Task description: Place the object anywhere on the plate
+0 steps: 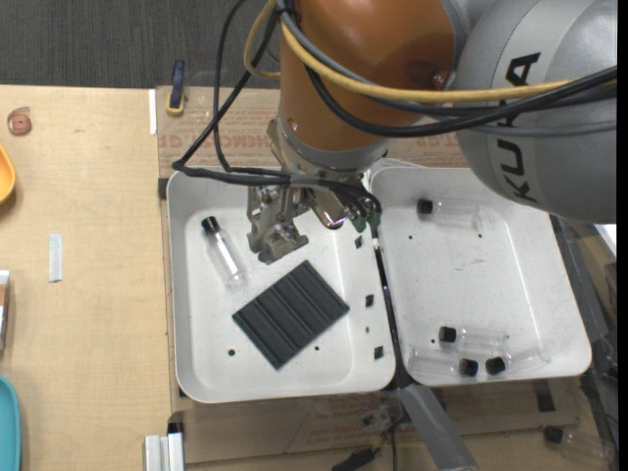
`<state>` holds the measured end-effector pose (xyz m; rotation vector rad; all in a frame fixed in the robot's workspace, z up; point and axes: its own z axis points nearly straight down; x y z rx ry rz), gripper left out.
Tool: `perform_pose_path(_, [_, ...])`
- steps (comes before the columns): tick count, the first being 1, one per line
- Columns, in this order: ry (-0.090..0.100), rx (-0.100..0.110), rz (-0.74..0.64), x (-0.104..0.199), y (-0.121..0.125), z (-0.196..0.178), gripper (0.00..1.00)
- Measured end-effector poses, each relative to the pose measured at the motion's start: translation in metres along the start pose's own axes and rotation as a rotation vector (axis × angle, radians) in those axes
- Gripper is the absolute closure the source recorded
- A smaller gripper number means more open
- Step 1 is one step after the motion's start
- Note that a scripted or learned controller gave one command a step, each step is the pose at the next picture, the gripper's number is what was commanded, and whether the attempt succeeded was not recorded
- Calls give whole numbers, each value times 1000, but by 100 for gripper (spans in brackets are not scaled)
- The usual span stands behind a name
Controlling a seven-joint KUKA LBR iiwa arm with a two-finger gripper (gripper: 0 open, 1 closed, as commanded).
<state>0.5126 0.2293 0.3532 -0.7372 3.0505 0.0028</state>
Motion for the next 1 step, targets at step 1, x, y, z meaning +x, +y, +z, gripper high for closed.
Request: perform_pose_path(1, [3, 0, -140, 36, -56, 96, 100])
